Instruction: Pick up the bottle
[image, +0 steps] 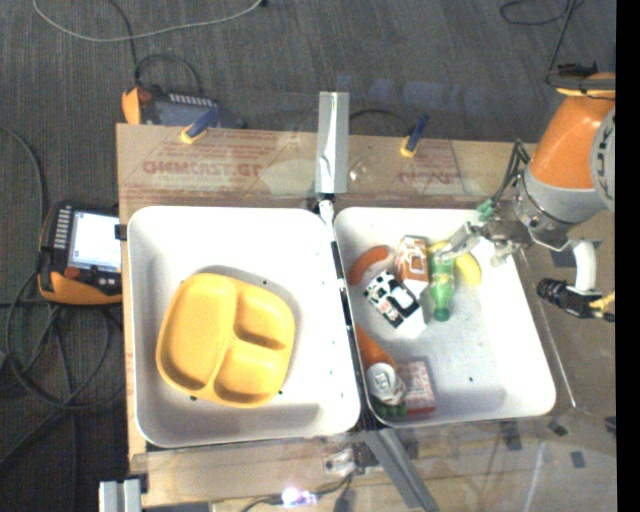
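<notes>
Nearest the camera, along the front edge of the right-hand shallow white bin (520, 395), a silver drink can (383, 380) is seen in the front-left corner, with a small red printed packet (418, 388) just beside it. Open white floor is left across that bin's front-right part. One orange rounded piece (372, 349) is pressed against the left wall. Further in, one black-and-white patterned box (392, 299) is found, and the single green plastic bottle (440, 286) lies just right of it, cap toward the front. A yellow rounded fruit-like object (468, 268), an orange-and-white carton (414, 259) and a second orange piece (366, 264) are crowded toward the back. The gripper (482, 240) is held over the back-right part, near the bottle's far end; whether anything is clamped cannot be told. One yellow compartment tray (230, 337) is carried by the left white bin (150, 240). A cardboard-brown bench (250, 165) and dark carpet (80, 90) lie beyond.
</notes>
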